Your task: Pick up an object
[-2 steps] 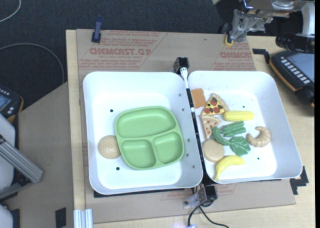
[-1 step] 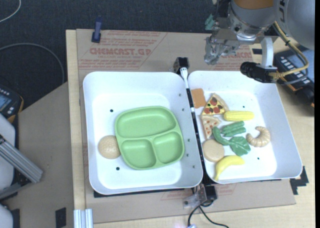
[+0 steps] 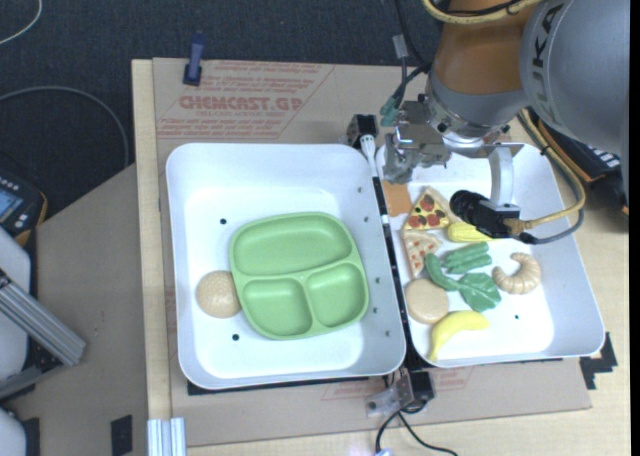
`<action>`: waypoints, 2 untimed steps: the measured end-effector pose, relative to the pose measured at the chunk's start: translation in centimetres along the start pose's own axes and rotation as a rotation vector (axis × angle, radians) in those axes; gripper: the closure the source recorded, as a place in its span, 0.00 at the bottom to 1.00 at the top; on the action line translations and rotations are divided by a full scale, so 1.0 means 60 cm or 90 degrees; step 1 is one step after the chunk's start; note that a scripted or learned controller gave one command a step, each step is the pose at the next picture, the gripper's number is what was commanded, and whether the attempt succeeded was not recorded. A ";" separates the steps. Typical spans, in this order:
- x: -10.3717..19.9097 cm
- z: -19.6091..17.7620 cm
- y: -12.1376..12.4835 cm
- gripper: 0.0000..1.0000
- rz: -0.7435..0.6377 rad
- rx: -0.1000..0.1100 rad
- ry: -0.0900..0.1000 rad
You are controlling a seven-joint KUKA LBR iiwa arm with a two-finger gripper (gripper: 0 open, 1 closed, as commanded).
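Two white bins side by side. The left bin holds a green divided plate with a round tan cookie touching its left edge. The right bin holds toy food: two pizza slices, green pea pods, a croissant, a banana, a second tan cookie. The gripper sits over the right bin's far left corner; cannot tell if it is clenched or released. A flat orange piece lies just beside it on the near side, the upper pizza slice close by to its right, and the rest of the food is nearer the camera
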State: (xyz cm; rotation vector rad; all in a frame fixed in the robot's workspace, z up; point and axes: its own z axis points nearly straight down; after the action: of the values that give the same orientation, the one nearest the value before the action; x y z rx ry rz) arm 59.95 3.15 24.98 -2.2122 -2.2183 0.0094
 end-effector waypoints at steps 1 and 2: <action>-0.004 -0.023 0.006 1.00 0.002 -0.008 -0.001; 0.032 -0.049 -0.100 1.00 0.000 -0.003 0.000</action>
State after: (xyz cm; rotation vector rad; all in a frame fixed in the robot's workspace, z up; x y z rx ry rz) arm 53.99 5.08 28.01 -2.2148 -2.2206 0.0042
